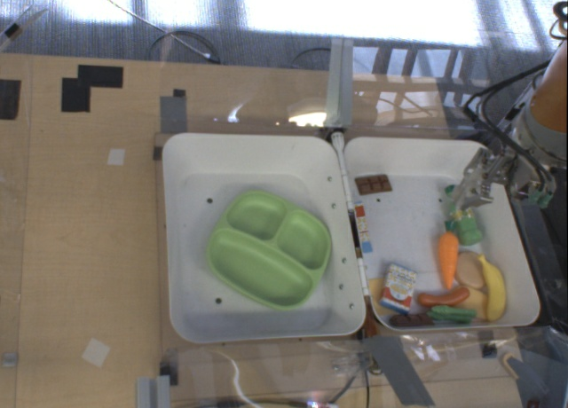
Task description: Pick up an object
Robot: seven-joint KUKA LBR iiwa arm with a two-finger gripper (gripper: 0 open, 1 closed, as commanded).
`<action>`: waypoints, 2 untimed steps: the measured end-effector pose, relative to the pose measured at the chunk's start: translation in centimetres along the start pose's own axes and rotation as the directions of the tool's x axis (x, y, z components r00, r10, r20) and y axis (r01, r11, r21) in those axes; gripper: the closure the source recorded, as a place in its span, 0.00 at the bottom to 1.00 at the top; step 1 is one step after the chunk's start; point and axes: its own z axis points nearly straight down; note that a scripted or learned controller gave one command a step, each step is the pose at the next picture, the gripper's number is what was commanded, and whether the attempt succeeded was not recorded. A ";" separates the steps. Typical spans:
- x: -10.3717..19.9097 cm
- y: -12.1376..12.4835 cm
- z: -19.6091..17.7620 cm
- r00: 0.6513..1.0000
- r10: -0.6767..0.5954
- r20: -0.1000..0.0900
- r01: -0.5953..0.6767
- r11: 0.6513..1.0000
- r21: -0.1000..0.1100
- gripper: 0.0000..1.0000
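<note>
My gripper (pixel 468 205) hangs over the right bin (pixel 404 180) near its right side, fingers pointing down at a green toy (pixel 468 227) just beneath them. An orange carrot (pixel 448 258) lies right below that green toy. Near the bin's front right corner sit a yellow banana (pixel 493 286), a red sausage (pixel 443 297), a green bean-like piece (pixel 453 314) and a pale round item (pixel 470 270). A small colourful carton (pixel 399 286) lies at the bin's front left, and a brown chocolate bar (pixel 373 184) rests at its back left.
The left bin (pixel 186 176) holds a green divided plate (pixel 269 247). A ridge (pixel 351 220) with a striped label separates the two bins. The arm and its cables (pixel 532 122) come in from the right, above the right bin's far corner.
</note>
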 end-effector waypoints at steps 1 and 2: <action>7.0 -0.5 0.5 0.967 0.256 -0.013 -0.256 0.967 0.004 1.00; 8.2 4.5 -0.1 0.843 0.538 -0.011 -0.538 0.843 0.008 1.00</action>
